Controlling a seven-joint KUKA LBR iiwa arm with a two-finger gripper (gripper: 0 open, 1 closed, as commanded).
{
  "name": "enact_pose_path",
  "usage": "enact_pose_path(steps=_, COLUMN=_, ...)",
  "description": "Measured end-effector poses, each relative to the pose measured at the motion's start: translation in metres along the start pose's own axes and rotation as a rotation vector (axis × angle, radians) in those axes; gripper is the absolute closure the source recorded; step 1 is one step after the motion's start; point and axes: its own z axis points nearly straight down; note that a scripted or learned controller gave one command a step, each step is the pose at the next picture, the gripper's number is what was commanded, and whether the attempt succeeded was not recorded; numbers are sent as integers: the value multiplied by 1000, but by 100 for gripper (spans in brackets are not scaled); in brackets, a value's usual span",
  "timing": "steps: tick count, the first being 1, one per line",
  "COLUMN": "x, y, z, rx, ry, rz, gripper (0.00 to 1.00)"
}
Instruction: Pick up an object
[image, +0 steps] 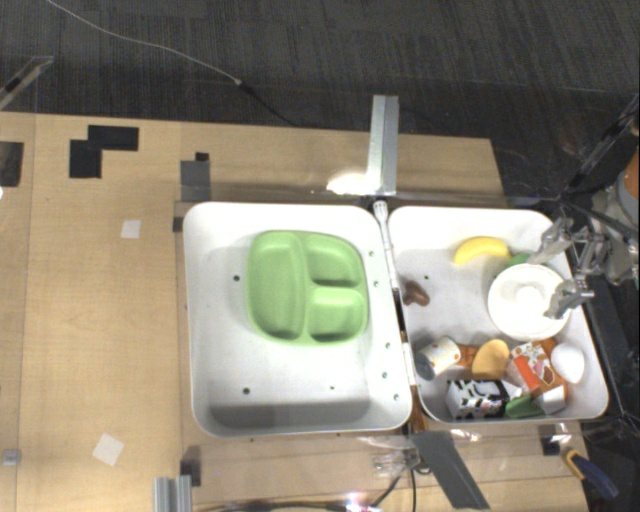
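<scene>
While the hand is seen open and empty at the right edge of the white plate, the reaching step is judged in hand, and a descent onto the banana, just beyond the plate, is called for next.

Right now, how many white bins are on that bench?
2. The left bin holds a green divided plate. The right bin holds a banana, a white plate and a crowd of small items; nothing suggests a hidden third.
</scene>
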Motion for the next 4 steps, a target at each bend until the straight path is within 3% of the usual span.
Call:
enact_pose_path(steps=1, x=67, y=5, z=104, rx=-2, ry=7, rz=-56, gripper=0)
enact_pose_path(steps=2, x=25, y=77, z=129, rx=7, ry=-19, rz=-101, gripper=0)
enact_pose_path(steps=3, x=11, y=10, z=63, rx=2, ry=-5, rz=89, gripper=0)
enact_pose_path(steps=4, x=20, y=3, z=120, rx=0, ry=-12, rz=228, gripper=0)
